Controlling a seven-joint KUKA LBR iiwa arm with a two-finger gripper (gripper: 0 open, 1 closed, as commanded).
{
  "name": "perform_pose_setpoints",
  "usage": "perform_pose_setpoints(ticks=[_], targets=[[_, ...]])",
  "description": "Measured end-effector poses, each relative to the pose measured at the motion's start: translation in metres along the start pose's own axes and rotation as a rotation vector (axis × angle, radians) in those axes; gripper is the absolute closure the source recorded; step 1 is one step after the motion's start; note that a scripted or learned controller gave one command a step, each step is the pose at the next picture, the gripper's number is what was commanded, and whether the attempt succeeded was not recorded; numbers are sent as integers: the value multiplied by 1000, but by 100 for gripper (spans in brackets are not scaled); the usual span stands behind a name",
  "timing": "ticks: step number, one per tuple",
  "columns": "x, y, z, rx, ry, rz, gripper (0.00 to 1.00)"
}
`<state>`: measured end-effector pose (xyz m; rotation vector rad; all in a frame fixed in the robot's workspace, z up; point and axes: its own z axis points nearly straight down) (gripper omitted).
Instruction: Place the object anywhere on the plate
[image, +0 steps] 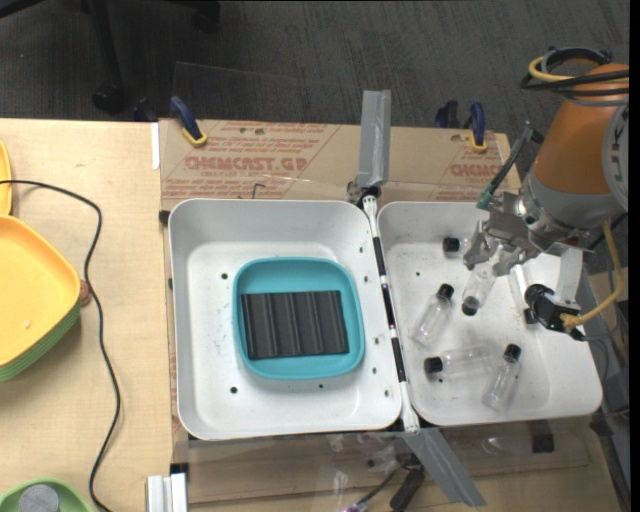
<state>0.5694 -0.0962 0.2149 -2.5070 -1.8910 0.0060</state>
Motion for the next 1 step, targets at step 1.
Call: perform_pose_setpoints(ticks=[1], targets=[[0, 0, 0, 0, 0, 0, 0]])
